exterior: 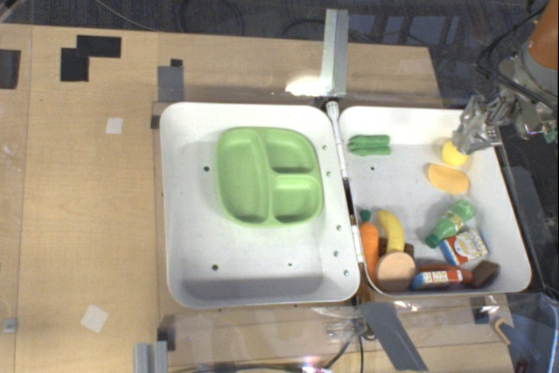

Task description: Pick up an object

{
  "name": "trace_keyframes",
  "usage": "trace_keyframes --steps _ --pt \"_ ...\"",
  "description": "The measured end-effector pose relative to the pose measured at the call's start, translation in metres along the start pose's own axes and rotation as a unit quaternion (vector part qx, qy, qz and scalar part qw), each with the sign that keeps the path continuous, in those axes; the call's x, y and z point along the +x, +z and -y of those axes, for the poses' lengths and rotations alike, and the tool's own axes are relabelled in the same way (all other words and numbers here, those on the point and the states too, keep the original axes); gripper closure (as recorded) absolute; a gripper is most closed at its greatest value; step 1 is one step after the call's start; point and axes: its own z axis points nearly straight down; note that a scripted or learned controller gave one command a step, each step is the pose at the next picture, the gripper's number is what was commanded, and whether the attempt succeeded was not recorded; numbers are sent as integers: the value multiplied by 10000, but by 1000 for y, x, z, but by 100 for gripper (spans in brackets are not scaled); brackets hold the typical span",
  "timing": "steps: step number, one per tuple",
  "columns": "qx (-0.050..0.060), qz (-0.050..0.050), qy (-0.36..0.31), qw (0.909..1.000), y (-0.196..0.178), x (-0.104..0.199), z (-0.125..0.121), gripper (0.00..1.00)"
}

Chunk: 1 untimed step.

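My gripper (469, 141) hangs over the far right corner of the right bin (402, 188), on the arm coming in from the right. Just under its tip lies a small yellow piece (453, 155); contact between them is unclear. An orange-yellow wedge (448, 178) rests right in front of that piece. A green pod (368, 144) lies near the bin's far left side. Along the near edge are a carrot (370, 245), a banana (390, 229), a beige round item (396, 267), a green bottle (449, 224) and a small printed carton (468, 245).
The left bin (188, 214) holds a green divided plate (266, 175). A red-labelled bottle (436, 278) and a dark brown item (486, 273) lie at the right bin's near edge. A metal post (334, 52) stands behind the divider between the bins.
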Motion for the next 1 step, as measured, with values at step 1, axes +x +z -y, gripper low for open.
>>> trace_keyframes --steps 1 --pt "-23 -48 -1 10000 5 2 -1 0"
